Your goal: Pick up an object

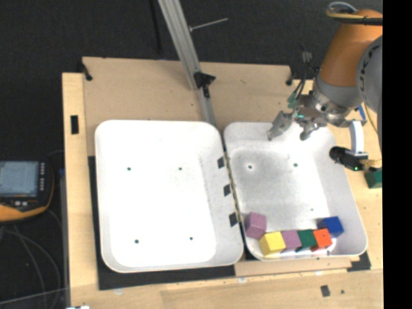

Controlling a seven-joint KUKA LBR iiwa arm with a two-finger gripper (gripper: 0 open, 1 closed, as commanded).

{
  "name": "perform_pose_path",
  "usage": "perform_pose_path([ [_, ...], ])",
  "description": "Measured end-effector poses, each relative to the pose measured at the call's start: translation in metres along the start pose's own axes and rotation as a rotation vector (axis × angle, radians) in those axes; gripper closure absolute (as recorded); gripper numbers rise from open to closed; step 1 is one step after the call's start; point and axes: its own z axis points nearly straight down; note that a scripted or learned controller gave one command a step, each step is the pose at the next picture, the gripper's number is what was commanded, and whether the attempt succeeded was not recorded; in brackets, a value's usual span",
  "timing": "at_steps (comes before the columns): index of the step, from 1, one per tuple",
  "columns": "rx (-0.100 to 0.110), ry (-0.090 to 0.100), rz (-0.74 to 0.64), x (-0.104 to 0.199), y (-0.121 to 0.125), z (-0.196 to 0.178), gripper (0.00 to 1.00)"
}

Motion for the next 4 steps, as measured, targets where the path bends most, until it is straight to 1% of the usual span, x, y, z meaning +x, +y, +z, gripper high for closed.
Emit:
perform_pose_path([
  [1, -0.002, -0.003, -0.006, -0.001, 0.001, -0.012, 1.00],
  [2, 0.008, 0.002, -0.001, 0.052, -0.022, 0.095, 1.00],
  [3, -0.004, 0.000, 0.007, 0.042, -0.088, 0.109, 1.00],
  [4, -0.011, -0.001, -0.001, 0.053, -0.128, -0.146, 1.00],
])
